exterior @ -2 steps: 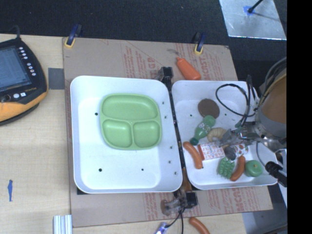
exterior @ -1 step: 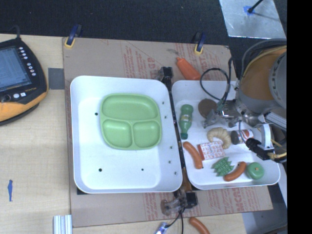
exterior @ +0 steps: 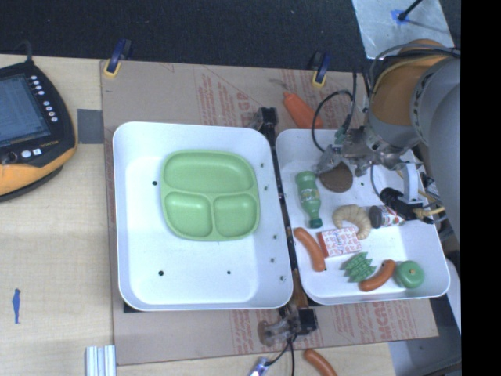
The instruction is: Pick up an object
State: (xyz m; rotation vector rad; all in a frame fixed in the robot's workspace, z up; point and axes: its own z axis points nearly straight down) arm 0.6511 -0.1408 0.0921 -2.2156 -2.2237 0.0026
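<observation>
Two white bins sit side by side on the worktop; the right bin [exterior: 438,276] holds the pickable things, and the gripper [exterior: 342,167] hangs over its upper end, above a brown round object [exterior: 338,181]. Whether the jaws are open or closed, I cannot tell. A good grasp likely needs a straight descent centred on that object, clear of the green bottle [exterior: 308,197] nearby.

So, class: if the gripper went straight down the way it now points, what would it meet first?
Most likely the brown round object in the right bin: the gripper hangs directly over it. Depth is unclear from this slanted view, so it may already be touching.
</observation>
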